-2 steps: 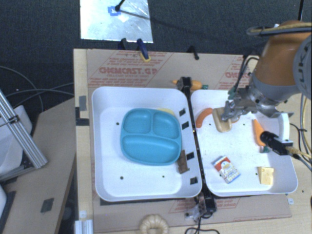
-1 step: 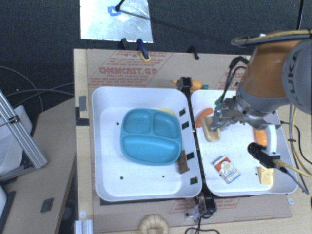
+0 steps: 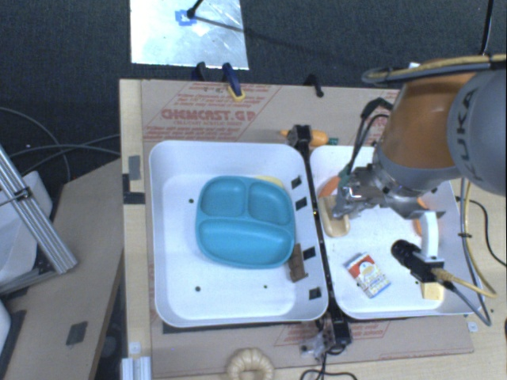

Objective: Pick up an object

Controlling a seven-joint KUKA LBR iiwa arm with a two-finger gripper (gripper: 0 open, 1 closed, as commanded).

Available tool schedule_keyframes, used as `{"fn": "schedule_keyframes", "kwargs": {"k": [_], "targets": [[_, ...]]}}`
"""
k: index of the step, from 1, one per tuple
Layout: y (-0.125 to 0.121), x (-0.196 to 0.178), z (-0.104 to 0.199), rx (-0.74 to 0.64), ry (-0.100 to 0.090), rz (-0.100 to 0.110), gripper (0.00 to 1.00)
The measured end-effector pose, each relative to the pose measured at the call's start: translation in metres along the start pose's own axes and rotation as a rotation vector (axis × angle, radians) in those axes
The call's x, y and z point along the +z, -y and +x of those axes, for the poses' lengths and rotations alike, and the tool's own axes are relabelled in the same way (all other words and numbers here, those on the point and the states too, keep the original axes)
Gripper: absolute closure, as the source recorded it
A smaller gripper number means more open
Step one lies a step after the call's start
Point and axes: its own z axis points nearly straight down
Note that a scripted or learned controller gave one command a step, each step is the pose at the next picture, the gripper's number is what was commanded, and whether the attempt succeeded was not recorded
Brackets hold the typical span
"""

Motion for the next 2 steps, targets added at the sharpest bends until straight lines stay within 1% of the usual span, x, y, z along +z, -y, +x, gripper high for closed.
{"fn": "schedule_keyframes", "kwargs": {"k": [1,2], "targets": [[0.0034,0.0135,-0.0053,0.006,0.001,0.0,1.0],[-0.0048,0.0128,-0.0102,0.006,0.001,-0.002,1.0]]}}
